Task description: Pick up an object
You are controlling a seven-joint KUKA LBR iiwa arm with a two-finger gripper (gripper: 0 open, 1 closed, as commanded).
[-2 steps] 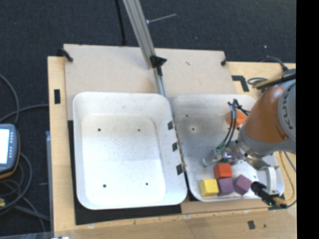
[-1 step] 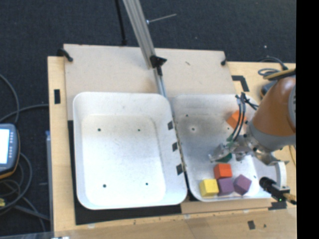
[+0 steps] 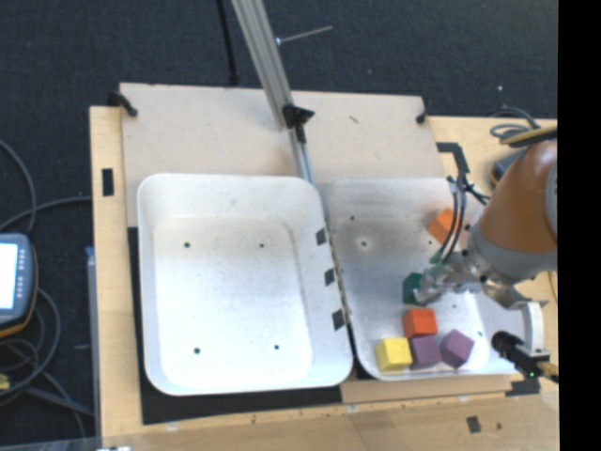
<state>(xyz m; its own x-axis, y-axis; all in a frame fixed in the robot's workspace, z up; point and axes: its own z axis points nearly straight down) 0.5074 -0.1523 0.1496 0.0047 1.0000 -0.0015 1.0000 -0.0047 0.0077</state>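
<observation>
Along the near wall of the right bin (image 3: 376, 252) sit a yellow cube (image 3: 394, 352), two purple blocks (image 3: 425, 349) (image 3: 456, 348) and a red block (image 3: 420, 323) just behind them, all packed close together by the bin's near right corner. Farther in, a green block (image 3: 411, 287) lies toward the right wall, with the jaws (image 3: 424, 289) right at it, low over the bin floor; whether they are wide, narrow or closed on the block cannot be told, since the wrist hides the tips. An orange block (image 3: 440, 224) sits behind, near the far right corner, partly hidden by cables. The left bin (image 3: 235, 191) sits alongside on the counter (image 3: 108, 252). The green block looks the likely target. The risk, as I judge it, is a poor grip: jaws landing off-centre could nudge the block aside or pinch only a corner, so it slips out on lifting. The red block is also near enough to be bumped.
</observation>
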